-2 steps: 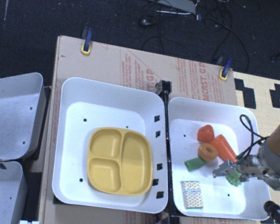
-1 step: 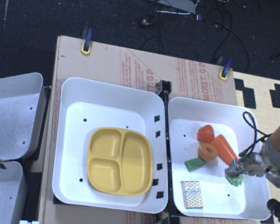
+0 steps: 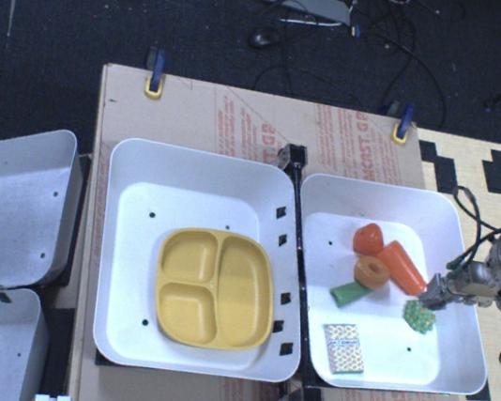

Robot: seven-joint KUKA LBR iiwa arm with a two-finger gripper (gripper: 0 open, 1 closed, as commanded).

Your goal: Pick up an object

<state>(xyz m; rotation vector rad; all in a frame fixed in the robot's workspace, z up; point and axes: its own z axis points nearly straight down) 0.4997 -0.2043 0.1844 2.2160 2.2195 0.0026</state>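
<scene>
The right bin (image 3: 412, 370) holds a red round object (image 3: 369, 237), an orange carrot-shaped piece (image 3: 401, 264), an orange ring (image 3: 373, 271), a green flat piece (image 3: 347, 293), a green bumpy object (image 3: 419, 316) and a patterned card (image 3: 344, 347). My gripper (image 3: 435, 294) reaches in from the right edge of that bin. It sits just above the green bumpy object and beside the tip of the orange carrot piece. Nothing is visibly held between the fingers.
The left bin (image 3: 133, 223) holds a yellow three-compartment plate (image 3: 215, 287). A black divider (image 3: 294, 269) runs between the bins. Spare white bins (image 3: 3, 201) lie at the far left. Yellow clamps (image 3: 155, 85) hold the board's far edge.
</scene>
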